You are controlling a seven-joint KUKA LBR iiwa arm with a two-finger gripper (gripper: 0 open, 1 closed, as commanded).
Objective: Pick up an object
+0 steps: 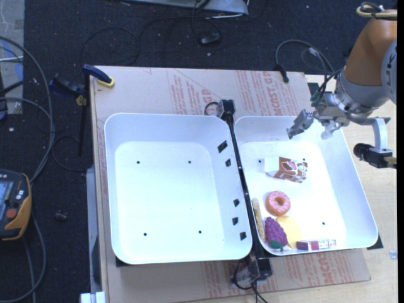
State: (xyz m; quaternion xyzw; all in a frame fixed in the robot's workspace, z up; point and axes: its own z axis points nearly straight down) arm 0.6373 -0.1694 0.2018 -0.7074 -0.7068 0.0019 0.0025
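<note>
Pink doughnut (278, 202) in right bin (353, 188): looks light, rigid, maybe slick; best pinch across ring. Gripper (314, 125) hovers apart, spread wide, holding nothing.

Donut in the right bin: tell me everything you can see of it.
The donut is a small ring with pink icing and a tan rim, glossy like plastic, lying flat with its hole facing up. It sits on the floor of the right bin, near the middle. A purple grape bunch lies just below it, seemingly apart.
</note>
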